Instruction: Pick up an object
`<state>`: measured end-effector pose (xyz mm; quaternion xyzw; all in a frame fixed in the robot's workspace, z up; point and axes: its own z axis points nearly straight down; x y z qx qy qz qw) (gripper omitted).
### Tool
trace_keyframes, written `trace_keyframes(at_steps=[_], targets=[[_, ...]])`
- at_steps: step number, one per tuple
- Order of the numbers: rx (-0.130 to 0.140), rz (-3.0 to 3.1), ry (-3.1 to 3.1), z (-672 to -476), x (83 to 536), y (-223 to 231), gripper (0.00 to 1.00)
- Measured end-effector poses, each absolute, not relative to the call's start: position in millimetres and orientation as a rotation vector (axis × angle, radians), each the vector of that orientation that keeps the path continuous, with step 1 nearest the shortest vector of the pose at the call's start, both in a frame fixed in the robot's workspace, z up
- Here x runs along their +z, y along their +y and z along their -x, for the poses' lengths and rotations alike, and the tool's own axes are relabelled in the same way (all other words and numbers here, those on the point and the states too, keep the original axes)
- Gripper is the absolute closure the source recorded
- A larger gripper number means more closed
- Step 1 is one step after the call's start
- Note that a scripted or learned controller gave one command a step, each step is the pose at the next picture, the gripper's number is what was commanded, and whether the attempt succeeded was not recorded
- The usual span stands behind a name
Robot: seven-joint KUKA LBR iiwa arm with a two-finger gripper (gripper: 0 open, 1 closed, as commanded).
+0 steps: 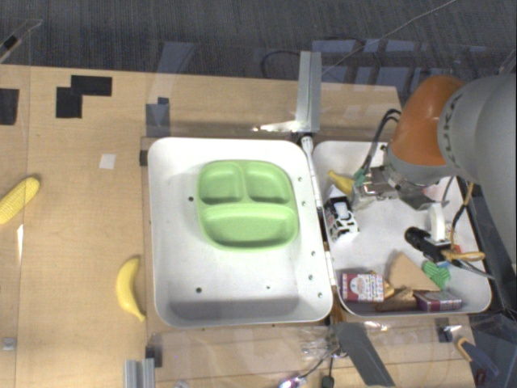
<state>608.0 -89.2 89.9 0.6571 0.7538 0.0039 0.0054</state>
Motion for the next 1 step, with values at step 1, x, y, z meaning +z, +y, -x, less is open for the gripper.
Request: trace_keyframes(at_steps=[1], targets=[[0.006,-2.059,2.345,-608.3,92.0,-96.7,0.00]])
